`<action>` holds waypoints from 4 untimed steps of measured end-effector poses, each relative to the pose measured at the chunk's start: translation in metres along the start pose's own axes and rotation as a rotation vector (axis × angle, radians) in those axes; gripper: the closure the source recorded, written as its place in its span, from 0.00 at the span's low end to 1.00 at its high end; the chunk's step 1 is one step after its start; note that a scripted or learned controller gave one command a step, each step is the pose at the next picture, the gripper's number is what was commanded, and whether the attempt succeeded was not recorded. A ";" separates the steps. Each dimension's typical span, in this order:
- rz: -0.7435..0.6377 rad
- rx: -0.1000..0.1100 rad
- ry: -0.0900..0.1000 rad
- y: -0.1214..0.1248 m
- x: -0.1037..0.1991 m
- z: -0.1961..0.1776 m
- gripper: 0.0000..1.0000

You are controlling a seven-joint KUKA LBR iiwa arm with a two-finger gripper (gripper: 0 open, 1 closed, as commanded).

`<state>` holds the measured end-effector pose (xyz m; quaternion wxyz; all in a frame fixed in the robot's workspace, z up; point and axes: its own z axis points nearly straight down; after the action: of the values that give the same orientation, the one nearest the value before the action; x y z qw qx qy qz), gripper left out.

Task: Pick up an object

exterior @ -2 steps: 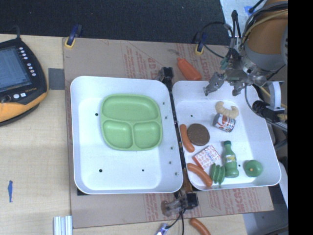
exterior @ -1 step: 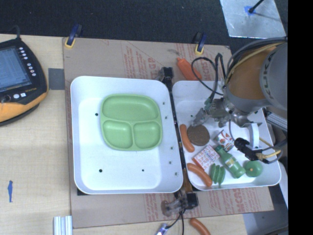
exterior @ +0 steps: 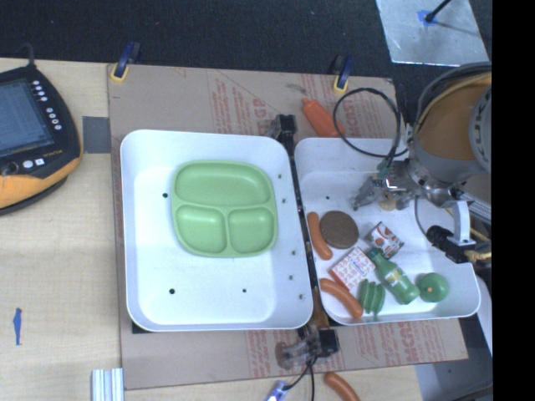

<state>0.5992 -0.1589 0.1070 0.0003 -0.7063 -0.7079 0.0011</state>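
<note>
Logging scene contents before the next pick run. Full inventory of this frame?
bins: 2, white, side by side on the bench
divided plate: 1, light green, left bin
hot dogs: 2 in right bin, orange, along its left and lower-left edge
brown disc: 1, brown, right bin centre
small packets: 2, red and white, right bin
bottle: 1, green, right bin lower part
pepper: 1, dark green, by the bottle
round fruit: 1, green, right bin lower right
carrot: 1, orange, on cardboard above right bin
control tablet: 1, black and orange, far left
gripper: 1, over upper right bin
</note>
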 end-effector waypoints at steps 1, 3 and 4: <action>-0.003 -0.005 0.003 0.060 -0.044 0.011 0.00; -0.006 -0.010 0.000 0.061 -0.045 -0.002 0.00; -0.003 0.003 0.001 -0.050 -0.040 0.016 0.00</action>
<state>0.5488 -0.1995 0.0914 0.0015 -0.7052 -0.7090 0.0018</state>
